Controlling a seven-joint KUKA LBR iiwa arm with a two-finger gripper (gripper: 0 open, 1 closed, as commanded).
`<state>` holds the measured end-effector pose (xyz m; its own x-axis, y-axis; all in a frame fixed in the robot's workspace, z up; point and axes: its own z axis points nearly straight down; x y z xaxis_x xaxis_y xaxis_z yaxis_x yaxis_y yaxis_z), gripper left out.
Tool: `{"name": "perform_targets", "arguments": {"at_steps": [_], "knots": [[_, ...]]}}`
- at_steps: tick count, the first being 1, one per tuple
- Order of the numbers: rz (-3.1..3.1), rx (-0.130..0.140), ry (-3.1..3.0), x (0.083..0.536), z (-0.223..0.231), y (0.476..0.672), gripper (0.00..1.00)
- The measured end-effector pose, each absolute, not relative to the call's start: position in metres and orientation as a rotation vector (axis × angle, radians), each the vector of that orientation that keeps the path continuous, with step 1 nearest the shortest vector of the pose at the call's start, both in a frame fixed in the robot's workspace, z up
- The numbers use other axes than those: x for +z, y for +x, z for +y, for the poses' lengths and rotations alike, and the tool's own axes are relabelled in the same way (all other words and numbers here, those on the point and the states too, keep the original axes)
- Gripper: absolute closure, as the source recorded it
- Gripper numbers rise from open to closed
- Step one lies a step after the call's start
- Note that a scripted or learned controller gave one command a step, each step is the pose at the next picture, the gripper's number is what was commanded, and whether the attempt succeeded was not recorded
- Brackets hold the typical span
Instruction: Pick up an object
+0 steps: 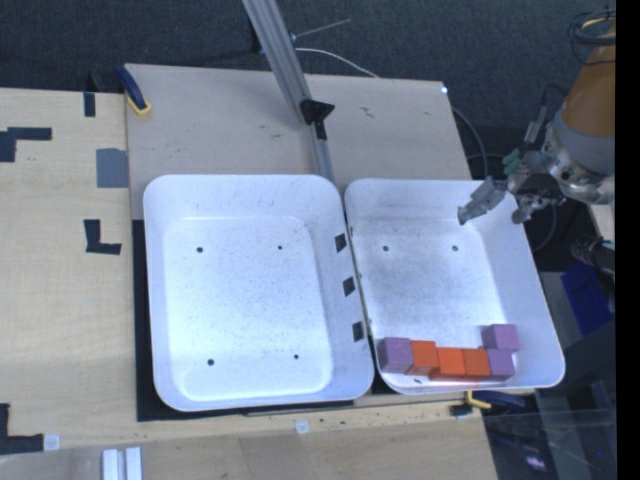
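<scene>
The gripper (pixel 497 205) is hanging over the upper right corner of the right bin (pixel 420 268), near that bin's far right rim. Two grey fingers are showing: one is pointing left and down over the bin floor, the other is sitting further right beside the rim. The fingers are standing apart in a released posture, and nothing is lying between them. The arm (pixel 590 108) is entering from the right edge, with its orange band sitting above the grey wrist.

The objects are lying well apart from the gripper, in the near right corner of the right bin. A purple block (pixel 396 353) is sitting at the left end of the group. Orange blocks (pixel 450 361) are lying in a row just beside it, touching it on its right. Two more purple blocks (pixel 500 349) are closing the right end of the row, one sitting behind the other, close to the bin's near right wall.

The left bin (pixel 245 288) is lying beside the right bin, their inner rims touching. A grey metal pole (pixel 280 53) is slanting across the bench (pixel 400 133) behind the bins. A white cable (pixel 350 63) is running over the bench behind the pole.
</scene>
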<state>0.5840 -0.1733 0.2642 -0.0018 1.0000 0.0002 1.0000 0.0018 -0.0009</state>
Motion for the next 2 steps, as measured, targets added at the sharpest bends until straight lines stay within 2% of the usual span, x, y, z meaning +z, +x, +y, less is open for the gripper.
{"name": "perform_targets", "arguments": {"at_steps": [1,2], "knots": [[-2.229,-0.005,-2.223,0.33,-0.169,0.6,0.0],[-2.221,0.003,-2.219,0.316,-0.146,0.564,0.0]]}}
